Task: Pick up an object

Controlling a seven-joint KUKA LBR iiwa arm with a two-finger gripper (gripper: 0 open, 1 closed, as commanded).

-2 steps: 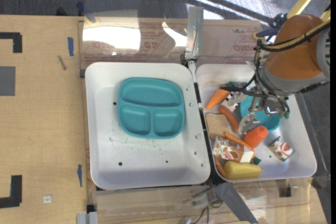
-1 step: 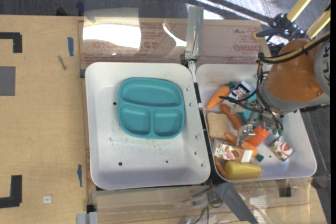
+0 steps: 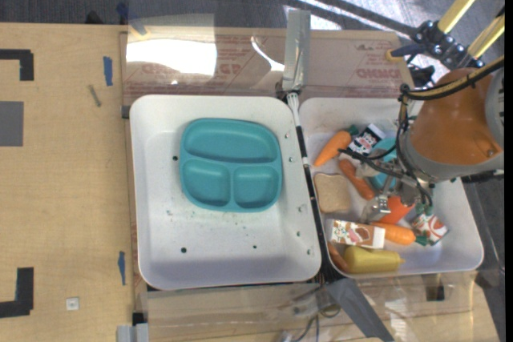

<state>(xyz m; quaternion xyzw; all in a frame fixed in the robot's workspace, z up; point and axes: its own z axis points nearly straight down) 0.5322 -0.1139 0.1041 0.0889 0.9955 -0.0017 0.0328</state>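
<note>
The right bin point(image 3: 469, 252) holds a heap of toy food. An orange carrot point(image 3: 333, 146) lies at its upper left, and a second carrot point(image 3: 355, 179) sits just below it. A tan bread slice point(image 3: 333, 192) rests by the left wall. Along the front lie a small printed carton point(image 3: 358, 234), another orange carrot point(image 3: 398, 235) and a yellow piece point(image 3: 373, 259). My gripper point(image 3: 388, 201) is lowered into the middle of this heap, just above the front carrot, and its tip is buried among the items. The arm's orange band point(image 3: 449, 120) covers the bin's upper right.
The left bin point(image 3: 148, 252) holds a teal divided plate point(image 3: 231, 164). A red, white and green packet point(image 3: 431, 228) lies right of the gripper. A black-and-white pack point(image 3: 367, 138) and a teal piece point(image 3: 386, 150) sit near the back. A thin divider wall separates the bins.
</note>
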